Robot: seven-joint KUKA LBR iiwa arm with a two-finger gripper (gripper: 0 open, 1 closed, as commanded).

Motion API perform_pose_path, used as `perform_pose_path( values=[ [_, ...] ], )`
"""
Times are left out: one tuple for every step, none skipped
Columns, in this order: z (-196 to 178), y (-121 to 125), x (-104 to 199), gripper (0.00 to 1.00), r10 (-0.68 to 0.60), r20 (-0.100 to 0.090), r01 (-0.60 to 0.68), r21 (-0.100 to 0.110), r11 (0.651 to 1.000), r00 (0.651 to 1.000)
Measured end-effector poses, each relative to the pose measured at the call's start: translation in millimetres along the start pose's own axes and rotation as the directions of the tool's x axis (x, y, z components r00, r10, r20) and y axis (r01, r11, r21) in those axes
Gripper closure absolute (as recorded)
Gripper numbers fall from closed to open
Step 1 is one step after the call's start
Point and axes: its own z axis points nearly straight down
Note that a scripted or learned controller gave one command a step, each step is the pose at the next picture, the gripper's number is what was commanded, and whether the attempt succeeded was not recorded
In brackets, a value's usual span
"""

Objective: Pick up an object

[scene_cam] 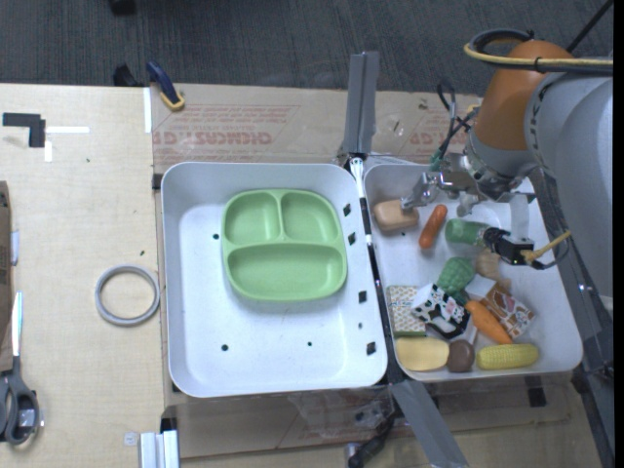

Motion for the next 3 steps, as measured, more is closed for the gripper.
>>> perform_pose_path(
  values=[
    [-0.7,6.2,18.2,0.00,-0.193,0.006,0.194,-0.004,0.981,0.981],
    [-1.8,-0.6,11.2,0.00,-0.202,0.000,0.202,-0.008,0.979,0.979],
    [-1.1,-12.8,14.6,0.00,-0.298,0.006,0.298,-0.006,0.955,0.955]
  ],
)
